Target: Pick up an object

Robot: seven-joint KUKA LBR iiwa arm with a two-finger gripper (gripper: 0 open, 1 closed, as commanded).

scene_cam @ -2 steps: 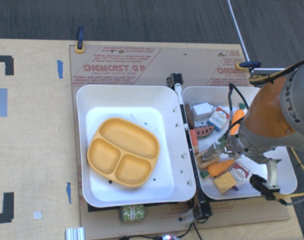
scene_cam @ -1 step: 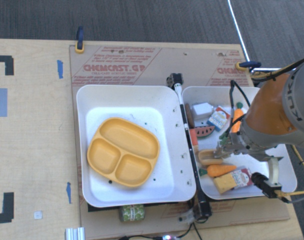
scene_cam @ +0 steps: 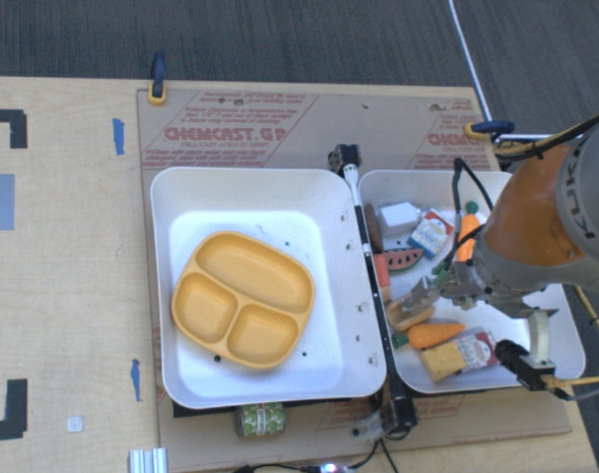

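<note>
The arm (scene_cam: 541, 220), grey with an orange band, reaches in from the right and hangs low over the right bin (scene_cam: 573, 348). Its gripper (scene_cam: 439, 292) points toward the left side of this bin, just above a brownish toy food piece (scene_cam: 410, 313). I cannot tell if the fingers are open or closed, because they are small and mixed with the things under them, and nothing is clearly seen between them.

The objects to pick all lie in the right bin. A white box (scene_cam: 398, 215) and a small red and white packet (scene_cam: 431, 235) are near the far wall. A watermelon slice (scene_cam: 398, 261) lies at the left wall. A carrot (scene_cam: 435, 335) lies near the front, and just beside it there is a yellow sponge-like block with a red wrapper (scene_cam: 457, 355).

The left bin (scene_cam: 181, 190) holds a yellow divided plate (scene_cam: 242, 299) with three compartments. In front of the left bin, on the table (scene_cam: 53, 294), lies a small green can (scene_cam: 261, 420)
</note>
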